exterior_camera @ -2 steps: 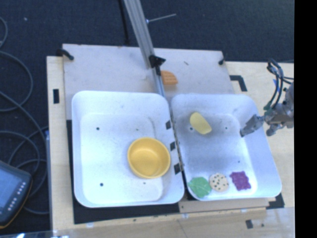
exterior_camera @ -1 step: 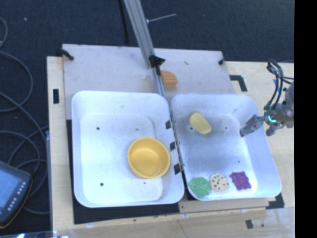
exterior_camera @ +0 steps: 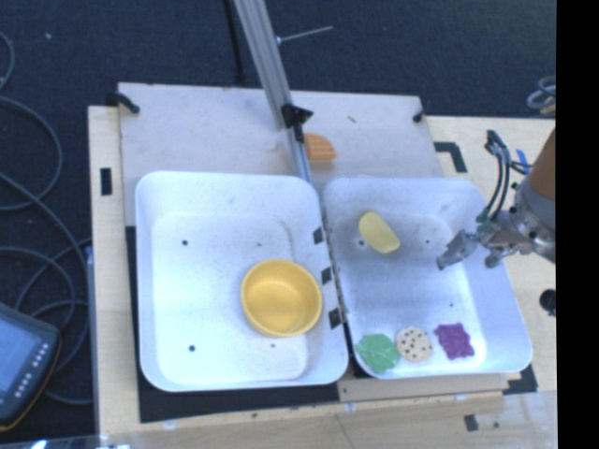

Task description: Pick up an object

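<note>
My gripper (exterior_camera: 474,253) hangs over the right side of the right bin (exterior_camera: 494,318), reaching in from the right edge of the camera view. It is open, with nothing between its fingers (exterior_camera: 453,252). A pale yellow lump (exterior_camera: 379,232) lies in the right bin's upper left part, well to the left of the gripper. Along that bin's front edge lie a green piece (exterior_camera: 377,352), a speckled cookie-like disc (exterior_camera: 413,343) and a purple piece (exterior_camera: 455,340). A yellow bowl (exterior_camera: 281,296) stands upright in the left bin (exterior_camera: 178,251), near its right wall.
A slanted metal rail (exterior_camera: 267,59) runs from the top of the view down to the gap between the bins. An orange object (exterior_camera: 319,148) lies on the bench just behind the bins. Cables lie on the dark floor at left.
</note>
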Tool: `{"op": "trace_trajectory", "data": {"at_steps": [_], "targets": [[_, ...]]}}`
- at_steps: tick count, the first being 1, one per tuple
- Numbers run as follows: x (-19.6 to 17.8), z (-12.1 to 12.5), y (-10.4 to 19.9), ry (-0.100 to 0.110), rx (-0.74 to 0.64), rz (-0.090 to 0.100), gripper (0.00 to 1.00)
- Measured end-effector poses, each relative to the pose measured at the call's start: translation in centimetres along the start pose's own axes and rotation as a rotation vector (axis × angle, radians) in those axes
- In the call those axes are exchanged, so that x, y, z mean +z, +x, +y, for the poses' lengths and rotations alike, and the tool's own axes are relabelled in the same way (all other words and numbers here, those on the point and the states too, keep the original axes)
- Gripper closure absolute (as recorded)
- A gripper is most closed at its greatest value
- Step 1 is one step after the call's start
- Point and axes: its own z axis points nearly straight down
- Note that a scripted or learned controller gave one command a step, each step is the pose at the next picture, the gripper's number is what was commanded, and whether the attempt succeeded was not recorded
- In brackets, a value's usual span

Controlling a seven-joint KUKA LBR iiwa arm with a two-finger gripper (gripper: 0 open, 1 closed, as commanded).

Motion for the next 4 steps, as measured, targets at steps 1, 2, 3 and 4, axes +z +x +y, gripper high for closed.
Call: {"op": "trace_trajectory", "data": {"at_steps": [1,2,3,4], "targets": [[6.2,-0.3,-0.6,0.002,0.001,0.000,0.00],[10.4,-0.3,-0.8,-0.005,0.002,-0.002,0.00],[9.1,-0.1,-0.8,-0.010,0.006,-0.001,1.00],[3.0,-0.5,-1.4,-0.012,0.006,-0.001,1.00]]}}
